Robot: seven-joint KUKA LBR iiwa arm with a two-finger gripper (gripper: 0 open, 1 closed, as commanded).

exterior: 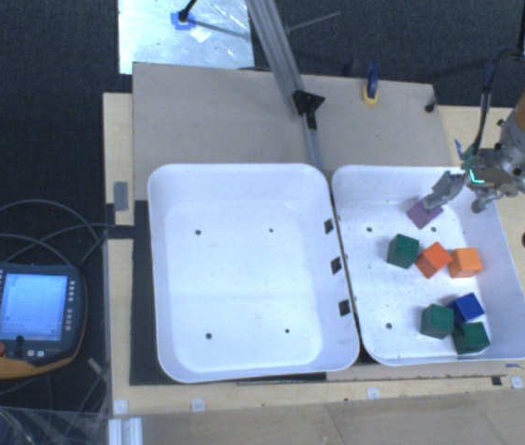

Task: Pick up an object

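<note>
Reaching in from the right, my hand (459,193) sits over the far part of the right bin (374,341), its fingers spread apart. One finger (444,189) hangs right at a purple block (422,213), though I cannot tell whether it touches. Nothing sits between the fingers. Nearer me lie a green block (403,250), an orange-red block (433,259) and an orange block (466,262). Closer still cluster a blue block (468,306) and two dark green blocks (437,321). The left bin (244,179) sits beside it on the desk (244,109).
</note>
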